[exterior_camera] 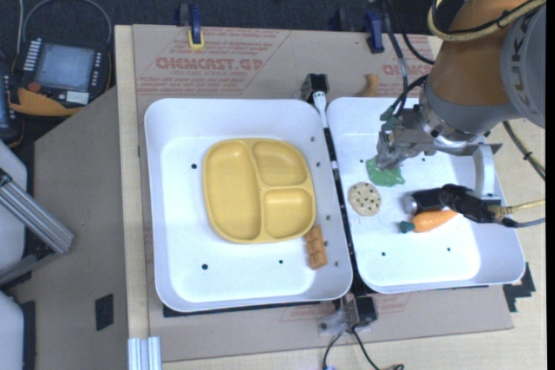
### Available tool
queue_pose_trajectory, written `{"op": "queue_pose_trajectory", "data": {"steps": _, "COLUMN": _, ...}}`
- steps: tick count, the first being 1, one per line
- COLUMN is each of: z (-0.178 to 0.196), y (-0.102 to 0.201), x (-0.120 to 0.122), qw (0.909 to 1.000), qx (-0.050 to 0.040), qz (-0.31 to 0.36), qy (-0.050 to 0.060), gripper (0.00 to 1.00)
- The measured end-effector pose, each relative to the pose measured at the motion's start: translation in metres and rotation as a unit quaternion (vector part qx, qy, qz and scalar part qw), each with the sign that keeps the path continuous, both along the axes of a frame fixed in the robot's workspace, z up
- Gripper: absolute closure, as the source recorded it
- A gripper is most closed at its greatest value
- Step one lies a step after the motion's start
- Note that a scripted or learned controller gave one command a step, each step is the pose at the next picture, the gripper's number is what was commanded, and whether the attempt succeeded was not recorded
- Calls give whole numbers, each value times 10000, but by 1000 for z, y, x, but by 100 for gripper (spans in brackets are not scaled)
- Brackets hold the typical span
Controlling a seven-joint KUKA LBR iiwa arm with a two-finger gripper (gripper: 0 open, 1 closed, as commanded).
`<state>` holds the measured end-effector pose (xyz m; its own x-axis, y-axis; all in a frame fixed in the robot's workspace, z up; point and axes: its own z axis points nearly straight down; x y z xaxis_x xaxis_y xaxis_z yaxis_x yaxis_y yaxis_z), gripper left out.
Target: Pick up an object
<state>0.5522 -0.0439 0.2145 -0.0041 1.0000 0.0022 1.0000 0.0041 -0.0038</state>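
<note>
In the right bin (486,269) a green leafy piece (387,175) lies near the far left. My gripper (392,155) is low over its upper edge, partly covering it, and I cannot see whether it touches the piece. An orange carrot (431,221) rests toward the middle of that bin. A round speckled cookie (365,198) sits by the bin's left wall. The grey arm with its orange band reaches in from the upper right.
The left bin (165,186) holds a yellow divided plate (258,189) and a small brown snack piece (316,248) near its front right corner. A black clip (315,87) sits at the far end of the seam between the bins. A bare strip of floor runs along the right bin's front.
</note>
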Motion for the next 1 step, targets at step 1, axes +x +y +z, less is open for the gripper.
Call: {"op": "queue_pose_trajectory", "data": {"steps": 1, "z": 11, "y": 58, "x": -19, "qw": 10000, "qx": 6, "qz": 14, "qy": -5, "gripper": 100}}
